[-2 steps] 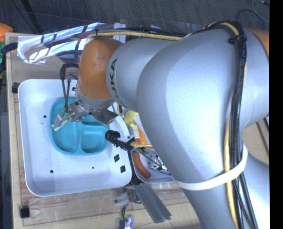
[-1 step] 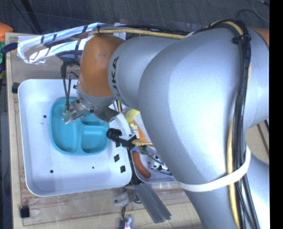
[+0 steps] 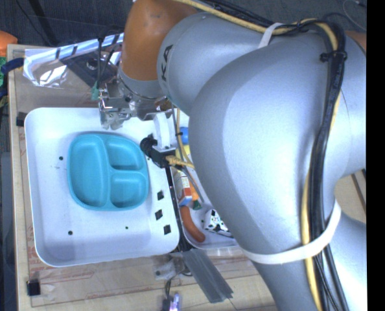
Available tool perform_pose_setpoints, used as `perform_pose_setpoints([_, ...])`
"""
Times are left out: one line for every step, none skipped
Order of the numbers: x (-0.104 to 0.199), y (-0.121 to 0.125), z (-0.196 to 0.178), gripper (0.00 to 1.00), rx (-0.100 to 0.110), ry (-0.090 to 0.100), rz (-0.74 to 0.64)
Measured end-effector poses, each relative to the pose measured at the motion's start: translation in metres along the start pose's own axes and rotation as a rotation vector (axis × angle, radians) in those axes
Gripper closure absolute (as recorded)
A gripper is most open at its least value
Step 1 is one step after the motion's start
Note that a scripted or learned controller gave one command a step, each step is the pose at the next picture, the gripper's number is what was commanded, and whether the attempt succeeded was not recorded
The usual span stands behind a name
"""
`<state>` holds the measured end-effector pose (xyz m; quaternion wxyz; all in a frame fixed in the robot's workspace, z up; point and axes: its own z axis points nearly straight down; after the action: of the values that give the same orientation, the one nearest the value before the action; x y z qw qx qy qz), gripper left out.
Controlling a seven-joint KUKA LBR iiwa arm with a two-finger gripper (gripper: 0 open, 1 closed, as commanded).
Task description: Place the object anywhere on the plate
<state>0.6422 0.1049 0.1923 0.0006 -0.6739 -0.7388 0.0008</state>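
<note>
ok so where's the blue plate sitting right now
In the camera view, the blue plate lies inside the left white bin, roughly at its middle, just below and left of the gripper, which hangs near the bin's far rim.

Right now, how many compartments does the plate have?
3: one long one down the left side of the plate, two smaller ones stacked on its right. The gripper is at the bin's top edge.

The plate (image 3: pixel 108 171) looks like smooth turquoise plastic with a soft sheen. The left bin (image 3: pixel 46 193) is glossy white plastic. The arm (image 3: pixel 270 148) has a finely grained, matt grey shell, its orange band (image 3: pixel 147 37) semi-gloss. The gripper (image 3: pixel 115 112) appears bare, shiny metal. The bench (image 3: pixel 69 96) looks like pale wood.
</note>
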Motion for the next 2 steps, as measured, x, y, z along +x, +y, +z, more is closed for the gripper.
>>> perform_pose_setpoints([0.001, 0.000, 0.000, 0.00, 0.001, 0.000, -0.001])
perform_pose_setpoints([0.075, -0.050, 0.102, 0.00, 0.004, -0.001, -0.026])
